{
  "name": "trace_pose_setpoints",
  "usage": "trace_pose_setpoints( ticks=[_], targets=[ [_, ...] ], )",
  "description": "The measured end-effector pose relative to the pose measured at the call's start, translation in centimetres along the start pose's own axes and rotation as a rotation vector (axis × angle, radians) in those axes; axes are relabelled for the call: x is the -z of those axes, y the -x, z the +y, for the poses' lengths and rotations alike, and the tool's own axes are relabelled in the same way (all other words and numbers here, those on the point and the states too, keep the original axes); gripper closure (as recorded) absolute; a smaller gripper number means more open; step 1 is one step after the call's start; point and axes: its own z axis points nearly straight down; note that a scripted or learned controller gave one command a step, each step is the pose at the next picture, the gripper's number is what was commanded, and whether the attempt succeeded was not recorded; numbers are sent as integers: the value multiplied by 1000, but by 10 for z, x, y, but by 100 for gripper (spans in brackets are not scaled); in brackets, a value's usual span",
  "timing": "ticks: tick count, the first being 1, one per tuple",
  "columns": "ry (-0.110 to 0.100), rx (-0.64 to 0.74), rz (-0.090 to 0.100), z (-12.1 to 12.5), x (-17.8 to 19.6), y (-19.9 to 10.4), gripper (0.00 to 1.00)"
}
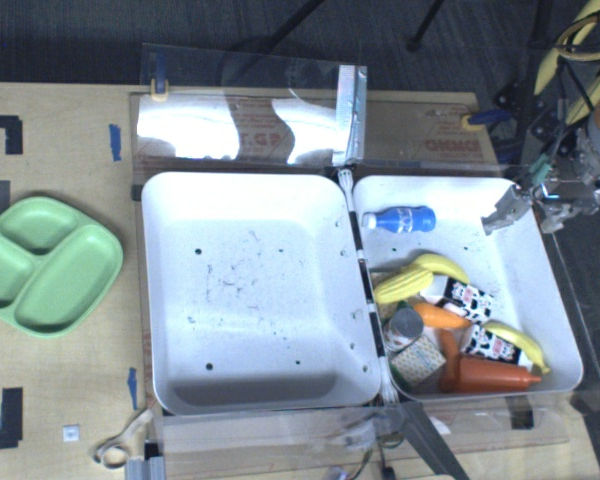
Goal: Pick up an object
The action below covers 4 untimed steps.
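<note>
- We see the gripper (525, 208) over the upper right edge of the right bin (500, 258), up and to the right of the blue bottle (400, 219); its fingers look spread and hold nothing.
- The bottle lies on its side, alone, near the top of that bin and well apart from the pile below it, so we take it as the easiest pick.
- We judge it light, rigid plastic, smooth and apt to roll; grip across the middle of the body, not the cap.
- Below the bottle: two bananas (418, 276), soft and curved, easy to bruise.
- Two carrots (490, 373), firm and tapered, likely slippery at the thin end.
- Two black-and-white cartons (468, 297), light; one small can (407, 323); one patterned piece (418, 361) we cannot identify.
- Far left of the bottle: one left bin (248, 288), one green divided plate (48, 265) beyond it.
- Count: two bins, one bottle.
</note>
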Motion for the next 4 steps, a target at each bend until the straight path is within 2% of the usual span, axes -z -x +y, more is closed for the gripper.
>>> trace_pose_setpoints(
  ticks=[1, 2, 3, 4],
  targets=[
    [-1, -8, 1, -27, -1, -11, 0],
    [0, 192, 0, -25, -92, -21, 0],
    [0, 381, 1, 2, -148, -45, 0],
    [1, 66, 0, 5, -175, -15, 0]
  ],
)
